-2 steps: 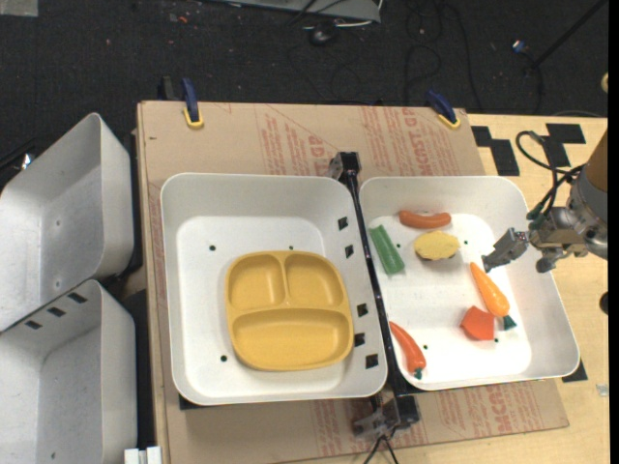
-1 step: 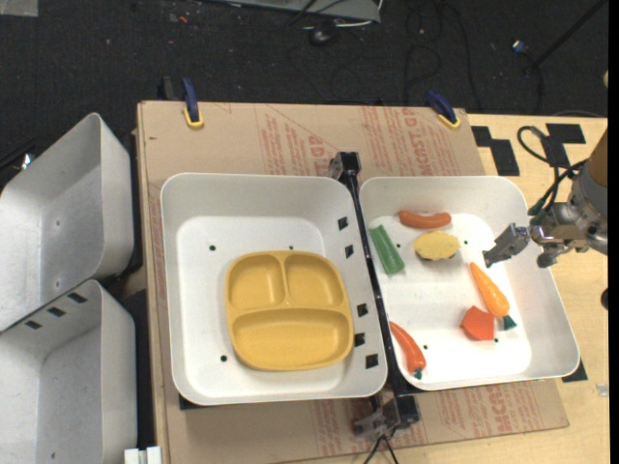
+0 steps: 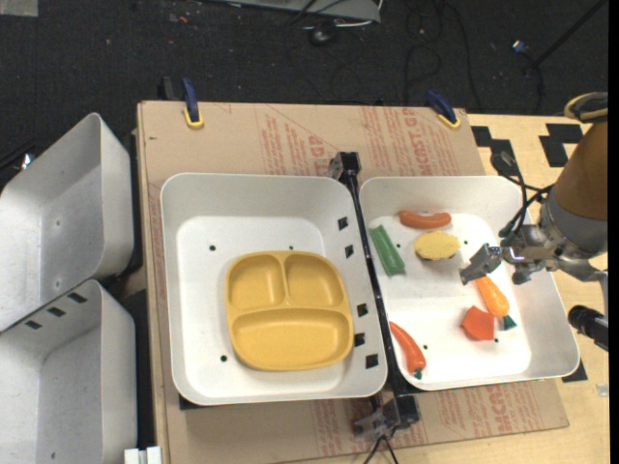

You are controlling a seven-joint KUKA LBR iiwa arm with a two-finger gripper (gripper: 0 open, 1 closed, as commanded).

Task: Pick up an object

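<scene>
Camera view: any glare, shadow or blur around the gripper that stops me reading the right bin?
Camera view: lighting is even, no strong glare on the right bin; soft shadows under the toy foods; the gripper looks slightly soft, its fingers hard to read; the yellow tray is sharp.

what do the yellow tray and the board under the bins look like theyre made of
The yellow tray looks like moulded plastic: one even colour, rounded corners, three smooth compartments with a soft sheen. The board under the bins looks like corrugated cardboard: matte brown with faded red printed lettering, held by clamps at its far edge. Neither can be confirmed by look alone.
</scene>
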